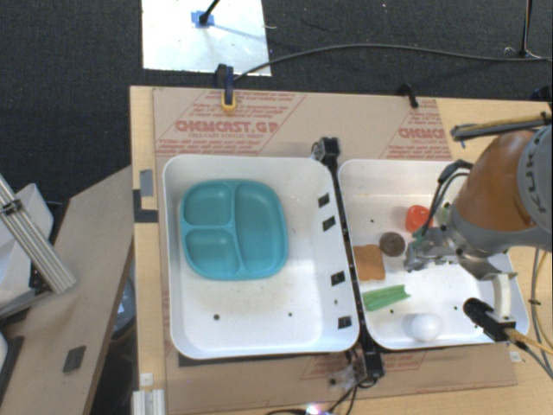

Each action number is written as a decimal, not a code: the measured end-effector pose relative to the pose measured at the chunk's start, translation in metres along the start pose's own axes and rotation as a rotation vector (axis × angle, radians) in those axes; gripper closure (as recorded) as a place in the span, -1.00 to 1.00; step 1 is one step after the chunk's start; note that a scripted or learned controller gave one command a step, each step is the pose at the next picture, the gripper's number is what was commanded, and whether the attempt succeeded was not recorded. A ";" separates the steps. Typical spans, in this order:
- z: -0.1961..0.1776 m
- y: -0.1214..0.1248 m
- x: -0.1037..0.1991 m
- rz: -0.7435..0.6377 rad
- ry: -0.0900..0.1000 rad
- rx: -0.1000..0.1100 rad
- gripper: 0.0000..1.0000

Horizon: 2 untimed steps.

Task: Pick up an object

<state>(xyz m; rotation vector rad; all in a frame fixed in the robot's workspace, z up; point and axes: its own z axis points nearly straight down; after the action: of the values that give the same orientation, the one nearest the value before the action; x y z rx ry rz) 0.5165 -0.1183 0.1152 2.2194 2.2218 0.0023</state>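
Observation:
In the right bin (371, 173) lie a red-orange object (417, 216), a dark round disc (392, 244), a brown flat piece (370, 263), a green strip (384, 297) and a white ball (424, 325). My gripper (418, 255) hangs low over the bin's middle, just right of the disc and below the red-orange object. Nothing shows between its fingers, and their spread is too small to make out. The arm's orange band covers the bin's right part.
The left bin (173, 318) holds a teal divided plate (234, 229). A black divider strip (339, 232) runs between the two bins. Bare bin floor lies below and right of the teal plate.

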 end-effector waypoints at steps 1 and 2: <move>-0.064 0.003 0.000 -0.004 -0.002 -0.005 1.00; -0.107 0.005 0.000 -0.003 -0.002 -0.005 1.00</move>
<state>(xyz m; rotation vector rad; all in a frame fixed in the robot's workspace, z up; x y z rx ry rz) 0.5216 -0.1185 0.2225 2.2126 2.2225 0.0057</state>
